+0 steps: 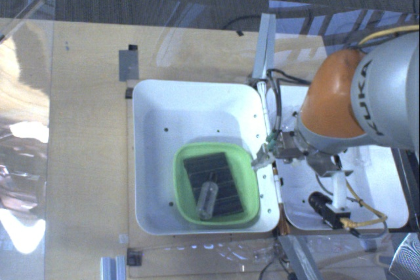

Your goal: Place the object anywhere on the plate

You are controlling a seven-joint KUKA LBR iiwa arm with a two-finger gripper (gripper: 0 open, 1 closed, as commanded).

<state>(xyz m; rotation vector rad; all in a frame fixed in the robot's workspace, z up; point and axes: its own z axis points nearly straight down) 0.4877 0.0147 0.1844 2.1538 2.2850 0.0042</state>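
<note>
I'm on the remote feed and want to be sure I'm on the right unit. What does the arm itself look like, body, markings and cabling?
The arm is grey metal with a rounded orange band and dark KUKA lettering. A yellow cable runs over it; black cables and a thin yellow one hang at the wrist.

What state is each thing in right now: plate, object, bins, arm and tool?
Green plate: flat in the left bin, toward its front.
Clear tube-like object: lying on the plate's dark ridged centre.
Left bin: holds the plate.
Right bin: mostly covered by the arm.
Arm: over the right bin.
Tool: at the divide between bins; fingers unclear.
</note>
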